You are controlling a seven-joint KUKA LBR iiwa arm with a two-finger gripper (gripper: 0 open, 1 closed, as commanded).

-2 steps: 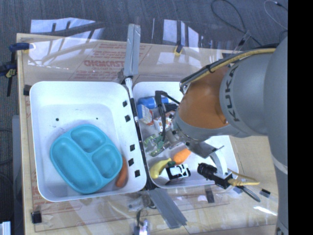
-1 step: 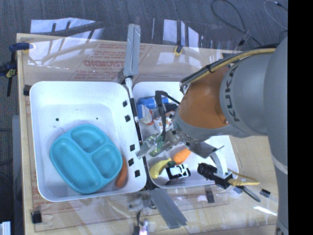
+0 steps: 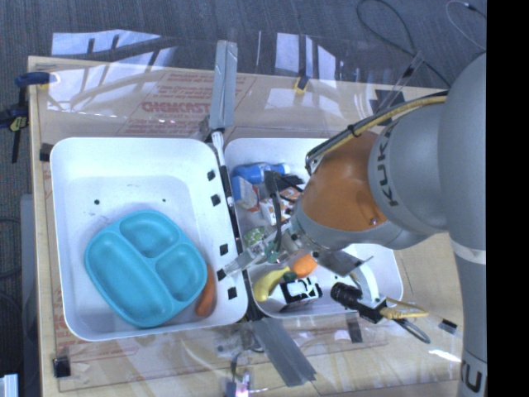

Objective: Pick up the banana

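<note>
While the arm leans over the right bin, we see the banana lying in that bin's lower-left corner, near the tool. We cannot tell whether the tool is released or clenched. A blue plate lies in the left bin.

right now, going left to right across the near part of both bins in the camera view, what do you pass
blue divided plate in the left bin → long orange thing at the plate's right edge → banana in the right bin → small round orange thing just right of the banana
</note>
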